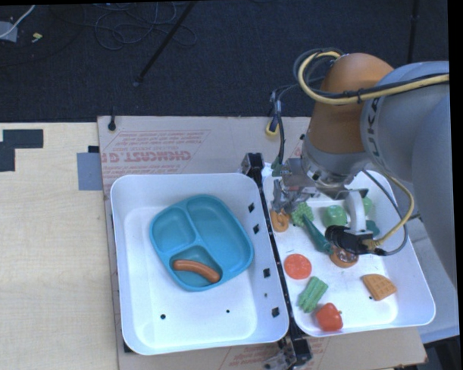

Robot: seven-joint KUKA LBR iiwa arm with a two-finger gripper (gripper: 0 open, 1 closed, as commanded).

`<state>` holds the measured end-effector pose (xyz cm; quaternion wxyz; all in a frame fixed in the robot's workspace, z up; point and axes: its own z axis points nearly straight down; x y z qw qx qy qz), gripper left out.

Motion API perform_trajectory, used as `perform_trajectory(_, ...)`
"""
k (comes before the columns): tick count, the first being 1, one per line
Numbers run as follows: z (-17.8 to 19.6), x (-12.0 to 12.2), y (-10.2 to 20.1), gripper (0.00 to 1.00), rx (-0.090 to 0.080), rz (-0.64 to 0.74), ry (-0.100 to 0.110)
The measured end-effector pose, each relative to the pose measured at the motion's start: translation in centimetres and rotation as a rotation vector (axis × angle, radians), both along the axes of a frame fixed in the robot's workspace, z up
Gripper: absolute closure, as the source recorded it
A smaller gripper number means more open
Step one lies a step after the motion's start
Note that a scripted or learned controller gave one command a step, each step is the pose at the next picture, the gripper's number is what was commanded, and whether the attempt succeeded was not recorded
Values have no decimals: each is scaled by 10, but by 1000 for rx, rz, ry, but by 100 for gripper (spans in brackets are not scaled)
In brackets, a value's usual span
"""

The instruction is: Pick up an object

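My gripper (pixel 282 200) hangs low over the far left corner of the right bin (pixel 418 307), close to the divider between the bins. Just below it lies a small orange-brown round piece (pixel 279 221), and beside that a dark green long-handled piece (pixel 312 228). Whether the gripper touches either one cannot be told. Also in the right bin are a red-orange disc (pixel 298 266), a green ridged piece (pixel 312 293), a red rounded piece (pixel 329 317), an orange wedge (pixel 379 287), a light green block (pixel 335 214) and a brown round piece (pixel 345 257).
The left bin (pixel 137 313) holds a blue divided plate (pixel 217 219) with a sausage (pixel 195 270) in its near compartment. The grey arm with its orange band (pixel 350 100) covers the far right of the right bin. Cardboard lies under both bins.
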<state>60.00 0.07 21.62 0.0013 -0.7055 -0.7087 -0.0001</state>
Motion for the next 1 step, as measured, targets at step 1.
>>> perform_trajectory(1,20,-6,-1,100,-1,-3,0)
